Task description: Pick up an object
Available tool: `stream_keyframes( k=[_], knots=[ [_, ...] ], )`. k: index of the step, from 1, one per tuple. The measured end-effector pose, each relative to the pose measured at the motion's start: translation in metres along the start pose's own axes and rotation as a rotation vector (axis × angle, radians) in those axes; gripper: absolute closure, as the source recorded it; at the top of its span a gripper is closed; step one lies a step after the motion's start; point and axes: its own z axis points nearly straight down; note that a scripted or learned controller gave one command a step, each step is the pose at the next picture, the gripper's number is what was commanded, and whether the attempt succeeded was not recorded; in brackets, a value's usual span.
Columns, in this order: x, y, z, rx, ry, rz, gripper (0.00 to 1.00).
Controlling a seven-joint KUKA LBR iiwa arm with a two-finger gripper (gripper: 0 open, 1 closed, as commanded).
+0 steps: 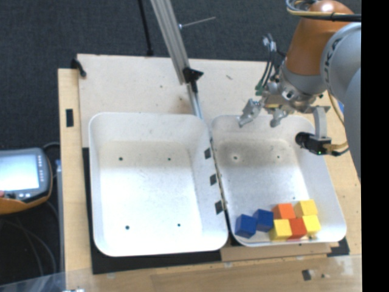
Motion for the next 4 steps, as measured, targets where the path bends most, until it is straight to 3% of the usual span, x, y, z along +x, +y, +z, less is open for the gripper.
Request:
stream_keyframes(
  k=[1,2,3,4],
  knots=[
    [-0.053,-0.062,-0.036,-0.002,0.001,0.011,0.00],
    [0.073,-0.097,-0.169,-0.012,0.005,-0.006,0.00],
    [0.076,-0.071,-0.232,-0.010,0.003,-0.001,0.00],
    [0.037,-0.132,-0.136,0.008,0.002,0.010,0.00]
  ],
)
